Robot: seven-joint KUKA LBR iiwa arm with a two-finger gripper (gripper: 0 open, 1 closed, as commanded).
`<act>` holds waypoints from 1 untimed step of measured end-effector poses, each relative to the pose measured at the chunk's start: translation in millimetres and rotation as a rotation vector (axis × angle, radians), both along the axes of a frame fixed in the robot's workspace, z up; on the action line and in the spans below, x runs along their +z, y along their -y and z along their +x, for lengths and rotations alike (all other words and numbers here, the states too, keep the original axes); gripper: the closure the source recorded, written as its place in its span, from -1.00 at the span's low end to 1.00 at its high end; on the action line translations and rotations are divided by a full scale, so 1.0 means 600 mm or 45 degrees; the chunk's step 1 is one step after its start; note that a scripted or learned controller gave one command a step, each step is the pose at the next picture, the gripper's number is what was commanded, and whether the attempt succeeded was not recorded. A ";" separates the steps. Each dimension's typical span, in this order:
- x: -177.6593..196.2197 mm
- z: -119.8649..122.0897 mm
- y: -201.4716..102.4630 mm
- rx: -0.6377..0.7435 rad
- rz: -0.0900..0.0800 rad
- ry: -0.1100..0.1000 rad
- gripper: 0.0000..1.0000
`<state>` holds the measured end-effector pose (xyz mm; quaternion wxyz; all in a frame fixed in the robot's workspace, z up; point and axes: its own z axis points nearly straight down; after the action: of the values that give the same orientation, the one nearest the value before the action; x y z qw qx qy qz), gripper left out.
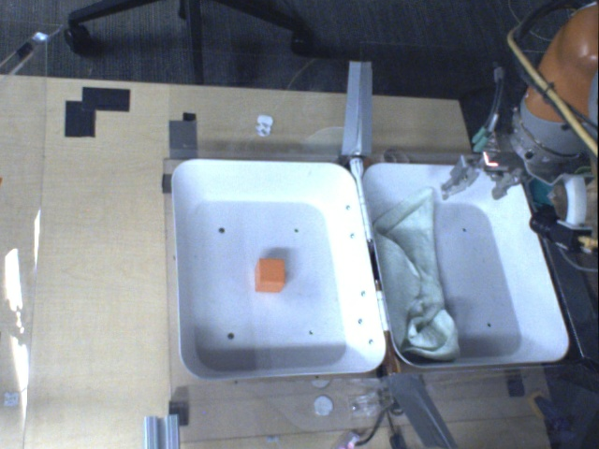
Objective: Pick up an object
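Tool (479,178), fingers spread and holding nothing, hangs over the right bin's (524,349) far rim; the grey cloth (416,279) lies just below-left, stretched lengthwise along that bin's left wall.

wooden bench (94,251), office chair base (192,7)

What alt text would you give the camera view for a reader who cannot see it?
Two shallow white bins sit side by side on a wooden bench: the left bin holds a small orange cube, the right bin a crumpled pale cloth along its left side. The gripper hangs over the right bin's far edge, holding nothing.
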<state>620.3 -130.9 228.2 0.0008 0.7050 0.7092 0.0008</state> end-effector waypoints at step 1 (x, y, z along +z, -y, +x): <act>-0.219 0.004 -0.011 0.407 -0.001 0.002 -1.00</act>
<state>622.8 -124.3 97.1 0.0016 0.5830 0.8124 0.0012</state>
